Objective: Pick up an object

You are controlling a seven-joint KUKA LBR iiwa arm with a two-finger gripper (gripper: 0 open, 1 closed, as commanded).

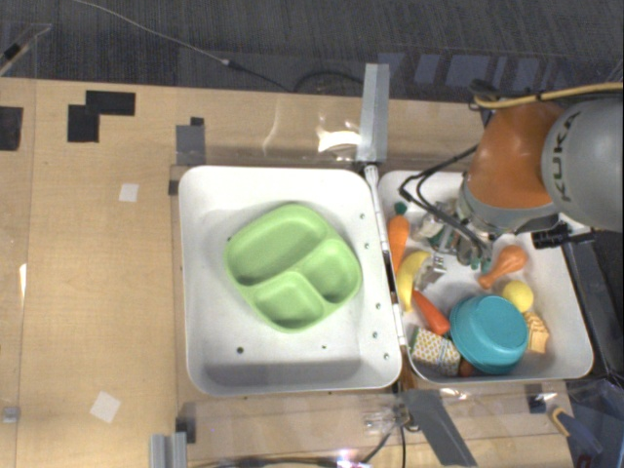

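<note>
Claw (pixel 444 252) hangs low in the right shallow white plastic bin (pixel 582 351), under the grey arm's orange wrist band (pixel 509 159); cannot tell its state, cables and dark hardware clutter that spot. No item visibly gripped. It sits just beside the yellow banana-like toy (pixel 409 266), likely the nearest candidate for the pick, judging by position alone.

Right bin is the cluttered source: smooth orange carrot-shaped toy (pixel 398 237) along the left wall, red-orange pepper-like toy (pixel 430 312) below the banana, teal round plastic bowl (pixel 490 331) lying over other pieces, orange drumstick-shaped toy (pixel 504 263) and small yellow lemon-like toy (pixel 519 295) to the right, patterned boxy item (pixel 436 351) at the lower left corner. All look like hard glossy plastic, rounded, slippery for a pinch.

Left shallow white bin (pixel 210 213) carries a light green three-compartment plastic plate (pixel 292 266), tilted diagonally, well apart from the claw. Both bins rest on the tan wooden counter (pixel 88 281).
</note>
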